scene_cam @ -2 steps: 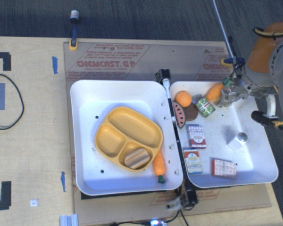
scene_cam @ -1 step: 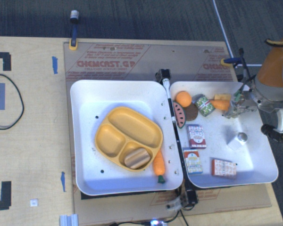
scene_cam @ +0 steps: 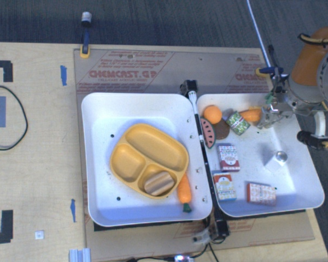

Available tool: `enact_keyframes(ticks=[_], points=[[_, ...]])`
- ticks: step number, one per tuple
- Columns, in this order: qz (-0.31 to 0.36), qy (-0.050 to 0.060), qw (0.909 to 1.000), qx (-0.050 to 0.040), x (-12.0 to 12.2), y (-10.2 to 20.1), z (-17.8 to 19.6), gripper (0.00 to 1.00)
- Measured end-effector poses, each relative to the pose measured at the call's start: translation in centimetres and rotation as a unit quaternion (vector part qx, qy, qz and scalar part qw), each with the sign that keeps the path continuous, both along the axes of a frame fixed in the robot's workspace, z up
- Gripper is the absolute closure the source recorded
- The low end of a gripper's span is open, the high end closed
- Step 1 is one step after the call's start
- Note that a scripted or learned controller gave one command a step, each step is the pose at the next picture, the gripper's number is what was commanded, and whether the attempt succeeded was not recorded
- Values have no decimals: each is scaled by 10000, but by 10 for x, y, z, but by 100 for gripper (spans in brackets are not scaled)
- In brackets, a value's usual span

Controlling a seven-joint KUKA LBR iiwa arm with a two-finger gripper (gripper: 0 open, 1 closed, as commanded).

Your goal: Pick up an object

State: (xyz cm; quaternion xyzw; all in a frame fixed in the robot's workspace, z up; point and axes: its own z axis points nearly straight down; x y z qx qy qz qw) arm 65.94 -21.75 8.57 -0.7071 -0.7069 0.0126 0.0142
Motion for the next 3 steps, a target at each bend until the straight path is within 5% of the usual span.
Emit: enact_keyframes(ticks=[1,2,3], points=[[4,-194,9998,-19,-36,-7,0,100],[-4,-69,10000,-14,-2,-10,-1,100],[8,-184,9998,-13,7,-6,0,100]])
